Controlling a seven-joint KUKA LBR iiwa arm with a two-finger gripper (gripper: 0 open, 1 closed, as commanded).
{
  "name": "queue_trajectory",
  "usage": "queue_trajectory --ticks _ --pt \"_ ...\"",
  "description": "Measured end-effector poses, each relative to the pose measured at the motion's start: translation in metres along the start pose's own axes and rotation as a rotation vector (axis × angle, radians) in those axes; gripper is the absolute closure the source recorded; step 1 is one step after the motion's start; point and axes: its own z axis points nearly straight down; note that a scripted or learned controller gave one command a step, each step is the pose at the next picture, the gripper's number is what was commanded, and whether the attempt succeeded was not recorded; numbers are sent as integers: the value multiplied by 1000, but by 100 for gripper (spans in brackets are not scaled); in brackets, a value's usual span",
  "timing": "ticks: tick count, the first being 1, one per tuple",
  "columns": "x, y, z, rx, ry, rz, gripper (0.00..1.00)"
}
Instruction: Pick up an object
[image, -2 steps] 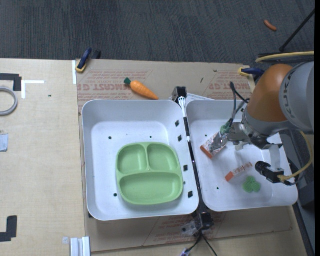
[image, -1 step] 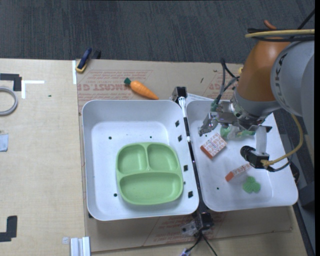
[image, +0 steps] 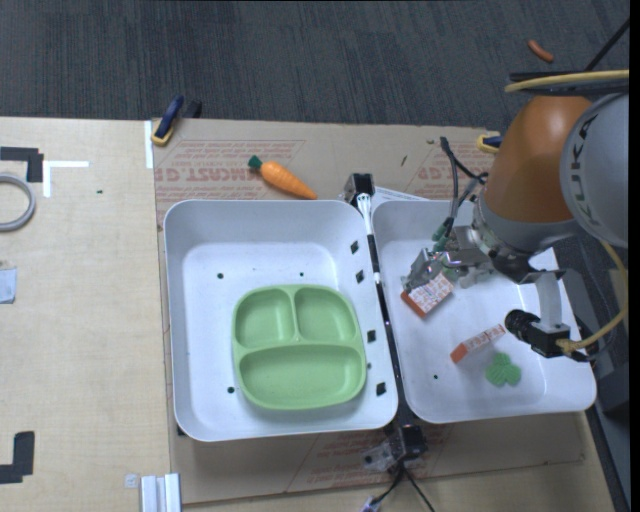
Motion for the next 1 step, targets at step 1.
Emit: queue_trajectory --ticks 1 --pt "-76 14 89 0 0 -145 0"
